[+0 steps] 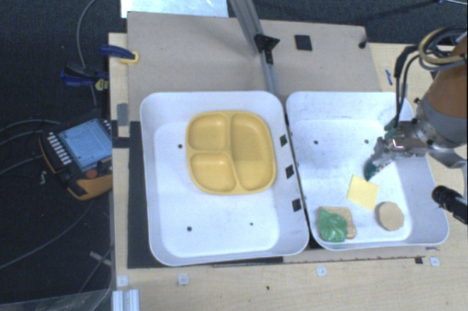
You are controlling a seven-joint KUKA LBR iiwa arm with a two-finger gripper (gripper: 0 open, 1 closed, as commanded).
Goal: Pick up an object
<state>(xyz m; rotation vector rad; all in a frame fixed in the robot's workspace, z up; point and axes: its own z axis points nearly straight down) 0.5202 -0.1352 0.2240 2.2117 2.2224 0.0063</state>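
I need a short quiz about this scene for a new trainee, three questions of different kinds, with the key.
1. True or false: the yellow tray lies in the left bin.
2. Which item lies nearest the gripper? A) yellow square B) round tan piece C) green item
3. How many loose items lie in the right bin?

Key:
1. True.
2. A, the yellow square, just below the gripper.
3. Three: the yellow square, the round tan piece and the green item, which sits on a tan slice.
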